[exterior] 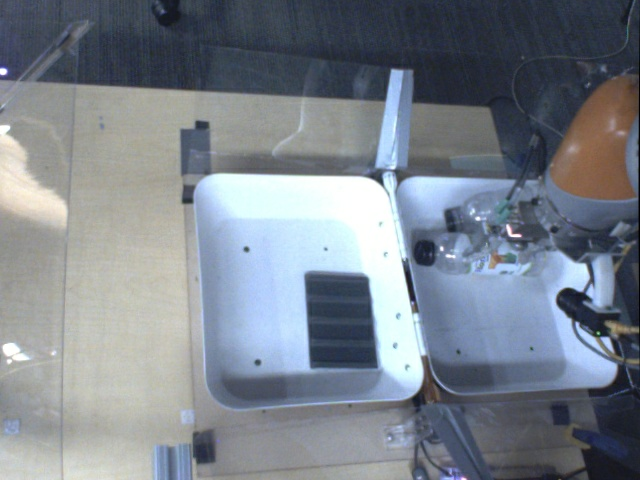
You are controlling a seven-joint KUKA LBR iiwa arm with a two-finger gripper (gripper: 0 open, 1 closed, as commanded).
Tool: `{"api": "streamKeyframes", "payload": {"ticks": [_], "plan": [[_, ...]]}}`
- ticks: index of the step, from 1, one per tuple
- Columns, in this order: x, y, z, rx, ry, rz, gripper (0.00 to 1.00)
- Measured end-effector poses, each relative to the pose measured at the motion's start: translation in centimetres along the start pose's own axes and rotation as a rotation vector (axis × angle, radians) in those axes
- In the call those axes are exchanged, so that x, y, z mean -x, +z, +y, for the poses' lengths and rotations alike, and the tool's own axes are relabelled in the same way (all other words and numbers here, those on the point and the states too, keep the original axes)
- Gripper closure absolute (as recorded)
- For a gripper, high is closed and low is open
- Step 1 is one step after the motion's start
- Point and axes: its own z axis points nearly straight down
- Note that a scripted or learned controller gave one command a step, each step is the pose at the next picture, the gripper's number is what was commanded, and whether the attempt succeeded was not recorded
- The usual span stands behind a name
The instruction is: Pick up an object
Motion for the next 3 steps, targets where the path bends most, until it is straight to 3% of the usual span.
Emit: {"api": "streamKeyframes", "payload": {"ticks": [1, 2, 3], "plan": [[-0.1, -1.1, 0.2, 0.005, -0.004, 0.001, 1.00], [-0.1, -1.1, 0.2, 0.005, -0.003, 0.000, 0.00], [2.2, 4.8, 6.1, 0.036, -0.019, -0.006, 0.00]]}}
